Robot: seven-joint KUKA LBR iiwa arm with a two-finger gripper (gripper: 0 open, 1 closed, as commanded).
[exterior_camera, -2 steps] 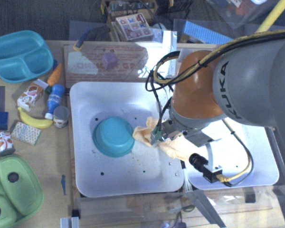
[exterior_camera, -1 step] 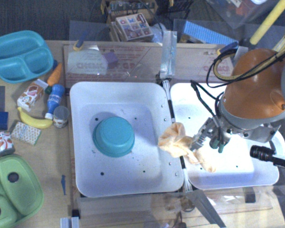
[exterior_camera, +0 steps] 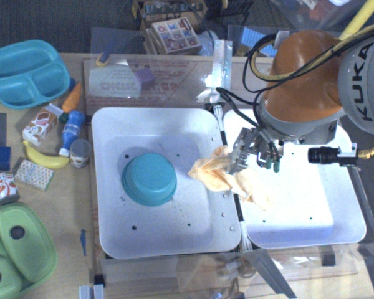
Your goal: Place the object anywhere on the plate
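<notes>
Look first at where the cloth sat, because everything turned on that. The pale orange cloth (exterior_camera: 221,174) lay crumpled across the seam between the two bins, part of it spilling into the left bin (exterior_camera: 112,229) and part into the right bin (exterior_camera: 336,223). Your gripper (exterior_camera: 252,154) hung over its upper right end, just at the divider, with the jaws coming down onto the fabric; whether they were parted or closed on a fold, you could not tell from this slanted view, since the dark fingers blurred into the cloth.

The plate (exterior_camera: 150,178), a round teal dish, sat in the middle of the left bin, to the camera's left of the cloth and a touch lower in the picture. The near edge of the cloth fell close to the plate's rim but apart from it, with bare white floor between.

So the carry you needed ran straight leftward from the jaws, across the divider and away from the arm's own side. The cloth's long axis ran slantwise, from the jaws down toward the right bin, so its tail would likely have trailed behind and could have caught on the seam.
</notes>
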